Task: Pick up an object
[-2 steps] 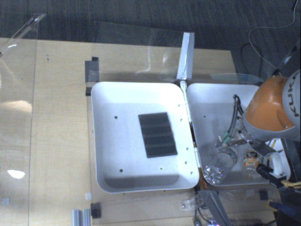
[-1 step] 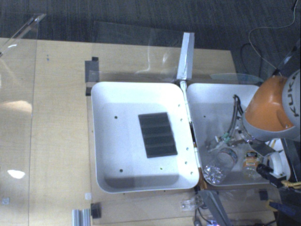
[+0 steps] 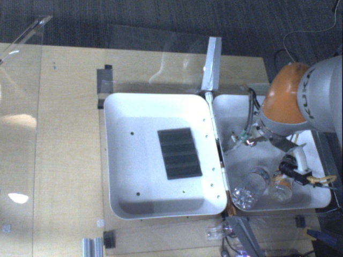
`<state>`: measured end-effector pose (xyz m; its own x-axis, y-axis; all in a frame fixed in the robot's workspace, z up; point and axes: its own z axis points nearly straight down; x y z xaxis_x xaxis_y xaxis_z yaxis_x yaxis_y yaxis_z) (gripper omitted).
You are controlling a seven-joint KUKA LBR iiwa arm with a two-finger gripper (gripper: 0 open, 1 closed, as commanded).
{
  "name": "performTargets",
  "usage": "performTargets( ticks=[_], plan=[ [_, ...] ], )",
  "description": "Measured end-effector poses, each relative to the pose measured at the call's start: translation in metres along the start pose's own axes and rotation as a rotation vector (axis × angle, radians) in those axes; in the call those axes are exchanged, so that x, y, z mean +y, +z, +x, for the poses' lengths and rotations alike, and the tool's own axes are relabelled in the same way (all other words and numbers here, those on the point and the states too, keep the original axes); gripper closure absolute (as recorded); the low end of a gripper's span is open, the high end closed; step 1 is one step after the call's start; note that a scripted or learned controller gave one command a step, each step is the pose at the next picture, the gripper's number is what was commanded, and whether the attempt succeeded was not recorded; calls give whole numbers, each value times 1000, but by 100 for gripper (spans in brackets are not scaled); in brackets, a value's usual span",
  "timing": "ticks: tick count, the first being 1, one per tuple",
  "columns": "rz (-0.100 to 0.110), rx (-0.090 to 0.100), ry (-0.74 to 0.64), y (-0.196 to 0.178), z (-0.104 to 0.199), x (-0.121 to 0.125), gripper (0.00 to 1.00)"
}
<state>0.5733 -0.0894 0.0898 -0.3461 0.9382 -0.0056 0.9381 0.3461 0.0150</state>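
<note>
While the arm reaches into the right bin, the pincer hangs low near that bin's left wall; whether it is open or closed cannot be told, and nothing is seen held. A clear glass lies just toward the bin's front edge from the pincer, with a crumpled clear piece beyond. The black pad lies in the left bin, past the dividing wall.

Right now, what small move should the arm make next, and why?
Probably lower the gripper a little toward the clear cups in the right bin. It hangs over that bin's upper left part, and the loose things lie below it in the view; the left bin holds just a dark ridged block.
</note>
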Motion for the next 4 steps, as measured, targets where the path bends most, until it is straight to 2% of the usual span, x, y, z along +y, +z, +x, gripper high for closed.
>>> performTargets(
  ticks=[1, 2, 3, 4],
  plan=[
    [3, -2, -149, -1, -53, -57, 0],
    [1, -2, -168, -1, -26, -44, 0],
    [1, 1, -304, 0, -5, 3, 0],
    [5, 2, 39, 2, -34, 37, 0]
  ],
)
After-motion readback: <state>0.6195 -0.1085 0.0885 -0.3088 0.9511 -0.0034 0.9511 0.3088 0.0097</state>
